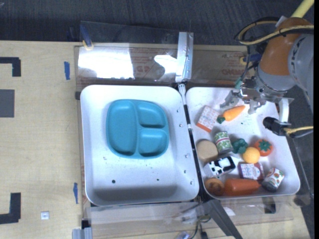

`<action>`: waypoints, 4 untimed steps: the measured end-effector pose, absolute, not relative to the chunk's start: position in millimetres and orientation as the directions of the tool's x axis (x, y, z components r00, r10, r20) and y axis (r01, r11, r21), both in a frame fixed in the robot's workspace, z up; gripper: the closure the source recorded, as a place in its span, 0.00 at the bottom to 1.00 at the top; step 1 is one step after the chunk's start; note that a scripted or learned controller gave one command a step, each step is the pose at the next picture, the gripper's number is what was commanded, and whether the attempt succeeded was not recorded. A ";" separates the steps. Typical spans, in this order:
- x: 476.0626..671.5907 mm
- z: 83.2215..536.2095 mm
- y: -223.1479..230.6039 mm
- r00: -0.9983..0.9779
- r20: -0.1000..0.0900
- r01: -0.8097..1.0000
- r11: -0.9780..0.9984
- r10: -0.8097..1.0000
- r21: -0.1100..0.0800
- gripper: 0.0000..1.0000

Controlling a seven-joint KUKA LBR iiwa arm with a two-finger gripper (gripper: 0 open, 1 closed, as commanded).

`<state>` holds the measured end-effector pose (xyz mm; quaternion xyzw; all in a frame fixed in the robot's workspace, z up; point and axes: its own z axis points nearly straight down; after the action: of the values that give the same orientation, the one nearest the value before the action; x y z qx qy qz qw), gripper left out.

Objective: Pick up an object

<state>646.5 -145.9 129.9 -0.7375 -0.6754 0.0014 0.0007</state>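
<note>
Toy carrot (pixel 233 113): lies tilted in the upper part of the right bin (pixel 294 176), orange body with its green end toward the lower left. The gripper (pixel 242 101) sits directly over it; its fingers (pixel 230 99) straddle the carrot at a narrow spread, and whether they clamp it cannot be told. Just left of the carrot is a white and orange carton (pixel 208 118). Below lie a small can (pixel 222 141), a green piece (pixel 239 145), a tomato (pixel 263 147), a lemon (pixel 251 155), a bread roll (pixel 205 150), a black and white toy (pixel 221 166) and a red sausage (pixel 241 185). The left bin (pixel 94 133) holds a blue divided tray (pixel 136 128). Both bins rest on the bench (pixel 40 133)
</note>
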 end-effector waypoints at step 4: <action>608.2 87.1 -171.0 0.170 0.000 0.985 -0.170 0.985 0.006 1.00</action>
<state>608.2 -171.0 87.1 -0.7649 -0.6442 -0.0016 -0.0022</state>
